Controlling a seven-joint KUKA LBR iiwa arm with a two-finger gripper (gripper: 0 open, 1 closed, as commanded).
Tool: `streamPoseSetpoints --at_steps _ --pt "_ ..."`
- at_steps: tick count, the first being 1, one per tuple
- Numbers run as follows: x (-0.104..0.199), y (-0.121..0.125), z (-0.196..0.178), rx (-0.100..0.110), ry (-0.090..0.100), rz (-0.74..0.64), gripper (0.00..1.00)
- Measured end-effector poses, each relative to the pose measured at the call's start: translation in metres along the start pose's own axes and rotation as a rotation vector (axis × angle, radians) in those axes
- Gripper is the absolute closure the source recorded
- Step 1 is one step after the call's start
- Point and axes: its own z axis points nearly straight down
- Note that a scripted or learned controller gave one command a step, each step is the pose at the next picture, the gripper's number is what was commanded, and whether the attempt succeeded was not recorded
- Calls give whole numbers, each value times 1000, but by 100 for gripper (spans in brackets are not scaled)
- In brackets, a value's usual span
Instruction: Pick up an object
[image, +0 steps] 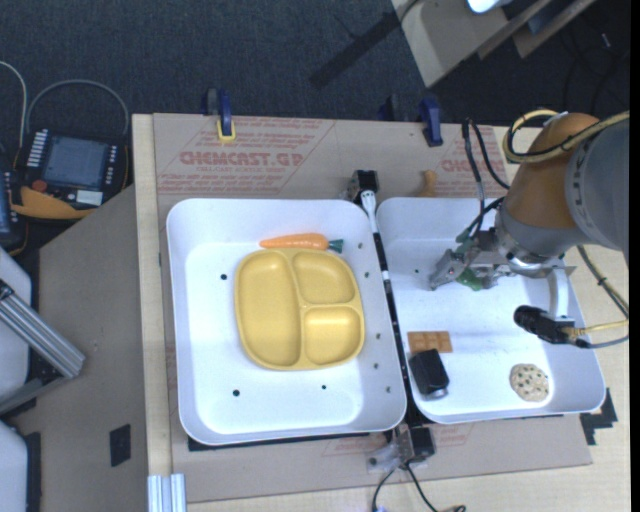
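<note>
Both white bins lay on a cardboard-covered bench. I could not tell the claw's (462, 270) state. Below it lay a cookie (529, 381), probably light and brittle; hold its edges softly.

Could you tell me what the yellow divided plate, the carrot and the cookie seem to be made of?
Yellow divided plate: likely moulded plastic, smooth with a soft sheen and rounded compartment walls.
Carrot: probably a plastic toy, uniformly orange with a tidy green tip.
Cookie: tan and dark-speckled like a chocolate-chip biscuit; whether real or a plastic replica cannot be told at this size.
</note>
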Motion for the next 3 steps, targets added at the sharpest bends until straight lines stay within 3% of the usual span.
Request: streamPoseSetpoints --at_steps 1,3 --pt "0 1 -12 -4 -1 0 100" --pt "14 10 -117 -13 -3 -3 100"
